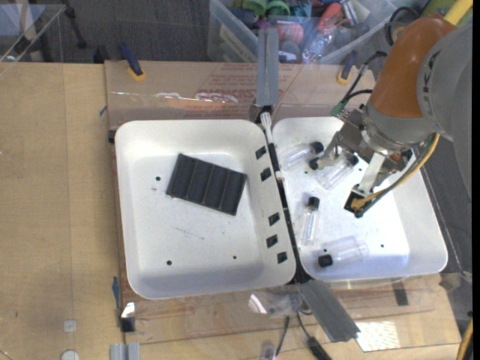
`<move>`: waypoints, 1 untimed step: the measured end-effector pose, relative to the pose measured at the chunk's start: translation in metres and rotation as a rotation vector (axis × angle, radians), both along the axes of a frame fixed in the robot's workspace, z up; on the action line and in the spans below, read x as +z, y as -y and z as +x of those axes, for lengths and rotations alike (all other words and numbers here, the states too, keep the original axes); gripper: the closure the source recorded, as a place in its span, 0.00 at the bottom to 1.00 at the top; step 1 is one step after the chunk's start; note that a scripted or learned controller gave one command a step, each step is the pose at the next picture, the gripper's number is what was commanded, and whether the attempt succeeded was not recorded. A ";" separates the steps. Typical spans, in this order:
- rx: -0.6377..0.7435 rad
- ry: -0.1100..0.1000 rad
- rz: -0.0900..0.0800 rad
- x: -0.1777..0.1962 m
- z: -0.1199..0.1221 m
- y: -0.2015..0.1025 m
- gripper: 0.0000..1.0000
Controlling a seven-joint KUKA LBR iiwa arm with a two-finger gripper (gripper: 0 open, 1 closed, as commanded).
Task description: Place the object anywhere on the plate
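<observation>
arm (420,58): reaches in from the right, over the right bin (420,238) | gripper (346,167): low over the far part of that bin, a clear vial (332,172) between its fingers, jaws closed on it | plate (206,184): dark, ridged, flat in the left bin (142,261) | other clear vials (309,223): loose in the right bin, near the divider

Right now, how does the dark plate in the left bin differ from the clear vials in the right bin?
The dark plate is flat, ribbed, opaque and single; the clear vials are small, see-through tubes with black caps, several and scattered. The plate lies far from the gripper; the vials lie around it. All rest on white bin floors.
</observation>
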State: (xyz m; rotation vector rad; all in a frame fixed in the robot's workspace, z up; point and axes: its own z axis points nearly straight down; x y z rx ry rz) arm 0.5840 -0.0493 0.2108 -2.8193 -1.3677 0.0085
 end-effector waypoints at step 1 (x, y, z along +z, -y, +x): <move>0.002 -0.001 0.001 0.009 0.000 0.000 1.00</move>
